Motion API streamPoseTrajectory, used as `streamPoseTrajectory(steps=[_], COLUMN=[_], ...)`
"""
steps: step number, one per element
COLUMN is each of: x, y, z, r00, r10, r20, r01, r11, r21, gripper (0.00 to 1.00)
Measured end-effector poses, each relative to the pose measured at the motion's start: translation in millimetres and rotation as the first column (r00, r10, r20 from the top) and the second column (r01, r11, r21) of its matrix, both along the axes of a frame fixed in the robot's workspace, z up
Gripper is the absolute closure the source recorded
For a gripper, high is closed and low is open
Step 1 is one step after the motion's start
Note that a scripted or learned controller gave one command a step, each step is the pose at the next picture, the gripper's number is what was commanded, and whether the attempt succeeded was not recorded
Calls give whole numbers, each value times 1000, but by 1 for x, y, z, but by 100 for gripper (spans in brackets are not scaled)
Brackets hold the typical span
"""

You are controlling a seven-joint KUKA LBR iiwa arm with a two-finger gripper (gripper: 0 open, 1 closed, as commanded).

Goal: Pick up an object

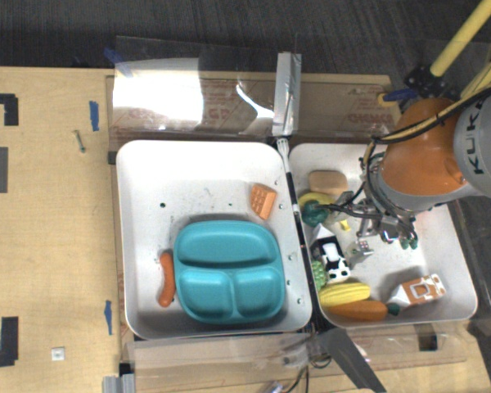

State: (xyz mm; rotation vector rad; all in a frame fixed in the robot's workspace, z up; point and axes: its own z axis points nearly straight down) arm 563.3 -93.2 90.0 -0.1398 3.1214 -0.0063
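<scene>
Arm: grey arm with orange band (pixel 421 158) reaches over the right white bin (pixel 458 297) | Jaws (pixel 368 240): low above the bin floor, opening cannot be told | Objects: yellow corn cob (pixel 345 292), orange carrot (pixel 360 309), black-and-white toy (pixel 334 262) near | Left white bin (pixel 139 178): teal divided plastic tray (pixel 229 270), orange sausage (pixel 166 278)

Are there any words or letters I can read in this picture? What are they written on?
"KU": big black letters on the grey robot arm, cut off at the picture's edge.
Reddish print on the cardboard behind the white bins: too blurred to read.
</scene>
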Motion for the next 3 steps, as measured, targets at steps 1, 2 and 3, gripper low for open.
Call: streamPoseTrajectory(steps=[1,2,3], x=[3,68,106], y=[2,11,16], z=[13,100,121], r00=[1000,927,954], r10=[3,375,300], r20=[11,-3,-5], r01=[-3,-375,-300], r11=[1000,927,954], r21=[0,-2,2], gripper=[100,100,100])
